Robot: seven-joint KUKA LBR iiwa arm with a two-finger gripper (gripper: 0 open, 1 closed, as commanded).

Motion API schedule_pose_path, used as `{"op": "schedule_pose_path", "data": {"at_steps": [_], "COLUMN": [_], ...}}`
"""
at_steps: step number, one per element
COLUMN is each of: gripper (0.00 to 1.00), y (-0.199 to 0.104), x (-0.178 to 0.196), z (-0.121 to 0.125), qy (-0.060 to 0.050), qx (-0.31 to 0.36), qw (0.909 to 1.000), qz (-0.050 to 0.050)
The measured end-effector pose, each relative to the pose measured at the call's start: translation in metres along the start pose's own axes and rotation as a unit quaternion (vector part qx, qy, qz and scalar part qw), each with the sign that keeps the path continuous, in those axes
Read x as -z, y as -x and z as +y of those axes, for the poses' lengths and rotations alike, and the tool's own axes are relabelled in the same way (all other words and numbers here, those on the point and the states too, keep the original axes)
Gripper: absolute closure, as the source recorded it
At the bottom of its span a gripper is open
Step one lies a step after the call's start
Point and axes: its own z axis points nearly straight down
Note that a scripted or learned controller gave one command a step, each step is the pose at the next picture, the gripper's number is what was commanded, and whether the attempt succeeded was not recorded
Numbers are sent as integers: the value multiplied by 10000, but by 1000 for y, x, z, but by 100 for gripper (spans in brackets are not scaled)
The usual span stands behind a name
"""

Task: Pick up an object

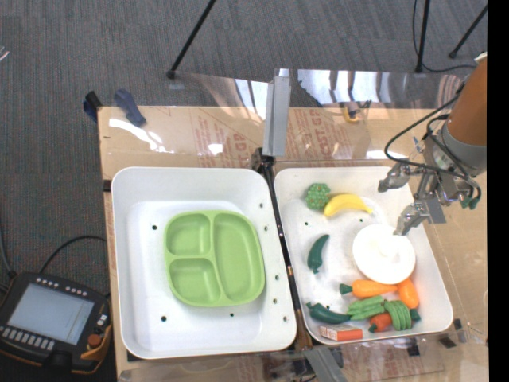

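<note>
Camera view: tool [406, 205] hovers open-fingered, empty, over the right bin's [442, 293] far edge beside a white plate [384, 255] (likely light, stiff, slippery); grip its rim.

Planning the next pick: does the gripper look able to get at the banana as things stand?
Probably yes. The banana lies uncovered in the right bin, beside the broccoli, and the gripper hangs above that bin.

A green divided tray [215, 259] lies in the left bin [127, 213]; a handheld controller [52, 317] sits on the floor
</note>
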Motion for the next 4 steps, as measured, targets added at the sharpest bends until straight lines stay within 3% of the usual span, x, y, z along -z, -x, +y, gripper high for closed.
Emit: {"op": "schedule_pose_path", "data": {"at_steps": [1, 2, 3, 4], "gripper": [0, 0, 100, 0], "y": [-62, -28, -27, -27], "x": [-99, -119, -108, -108], "z": [25, 100, 100, 101], "qy": [-49, 15, 4, 4], "qx": [622, 213, 228, 234], "qw": [9980, 9998, 9997, 9997], "qz": [-111, 4, -4, -4]}}
